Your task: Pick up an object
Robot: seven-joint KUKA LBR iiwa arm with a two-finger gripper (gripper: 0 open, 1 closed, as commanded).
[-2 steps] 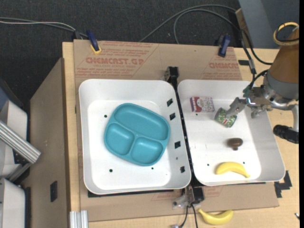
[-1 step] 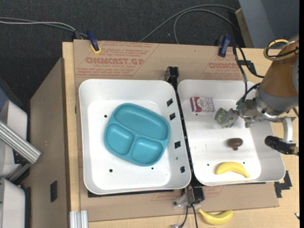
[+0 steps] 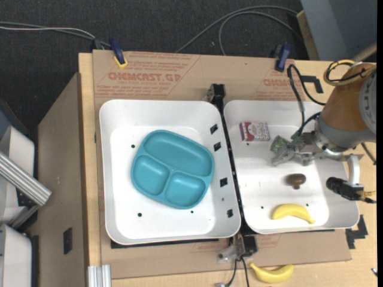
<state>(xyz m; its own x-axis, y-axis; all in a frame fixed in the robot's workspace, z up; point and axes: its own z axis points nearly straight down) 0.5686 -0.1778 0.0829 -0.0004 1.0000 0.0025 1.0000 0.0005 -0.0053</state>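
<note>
Hand (image 3: 281, 150) low in right bin (image 3: 263, 217), reaching in from right, finger state impossible to tell | nearest object: brown lump (image 3: 295, 180), just below-right of hand, apart | banana (image 3: 292, 213) farther toward near wall, long axis roughly crosswise | carton (image 3: 254, 131) up-left, near.

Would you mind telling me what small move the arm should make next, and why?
Probably shift the pincer toward the small brown object and descend: it hovers just beside it in the right bin, with nothing between its fingers that I can see.
</note>
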